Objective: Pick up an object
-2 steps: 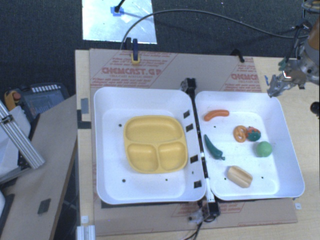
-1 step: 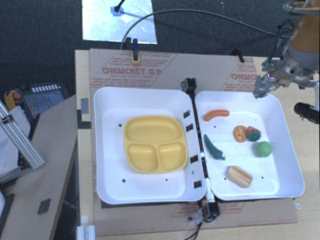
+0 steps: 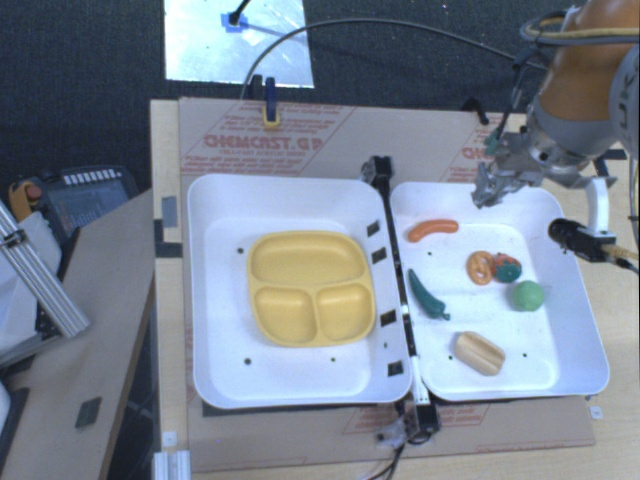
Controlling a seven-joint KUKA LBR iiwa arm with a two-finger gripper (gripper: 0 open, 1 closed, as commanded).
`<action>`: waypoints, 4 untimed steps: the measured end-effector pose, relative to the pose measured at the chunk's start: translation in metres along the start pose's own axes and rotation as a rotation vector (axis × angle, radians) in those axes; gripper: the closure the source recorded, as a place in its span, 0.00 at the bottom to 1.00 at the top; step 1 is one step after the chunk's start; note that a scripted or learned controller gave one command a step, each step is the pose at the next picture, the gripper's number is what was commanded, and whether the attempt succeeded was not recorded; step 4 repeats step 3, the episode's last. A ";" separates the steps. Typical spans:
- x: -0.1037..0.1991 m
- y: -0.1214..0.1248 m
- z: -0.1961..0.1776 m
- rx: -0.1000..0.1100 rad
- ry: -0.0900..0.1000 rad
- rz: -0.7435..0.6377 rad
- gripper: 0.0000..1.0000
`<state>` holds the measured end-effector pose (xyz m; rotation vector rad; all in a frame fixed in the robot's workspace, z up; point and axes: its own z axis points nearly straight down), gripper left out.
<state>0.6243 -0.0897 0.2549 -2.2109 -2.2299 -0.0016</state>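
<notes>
Cardboard-topped bench carries two white bins: left bin (image 3: 215, 218) has a yellow tray (image 3: 310, 288), right bin (image 3: 570, 358) holds the toy food. Gripper (image 3: 488, 194) hovers above the right bin's far rim, nothing between its fingers; open or closed, cannot tell. Nearest candidate is the sausage (image 3: 432, 230), lying loose and apart from the rest, probably scattered for easy single picks.

Robotics lab bench

Grey-and-orange arm (image 3: 585, 63), loose cables (image 3: 400, 30), a control pendant (image 3: 85, 203) and aluminium framing (image 3: 40, 278) ring the counter (image 3: 170, 148).
</notes>
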 end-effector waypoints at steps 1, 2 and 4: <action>0.062 -0.010 0.001 -0.001 0.001 -0.002 1.00; 0.117 -0.023 -0.002 -0.001 0.000 -0.001 1.00; 0.166 -0.034 0.018 0.001 0.000 0.000 1.00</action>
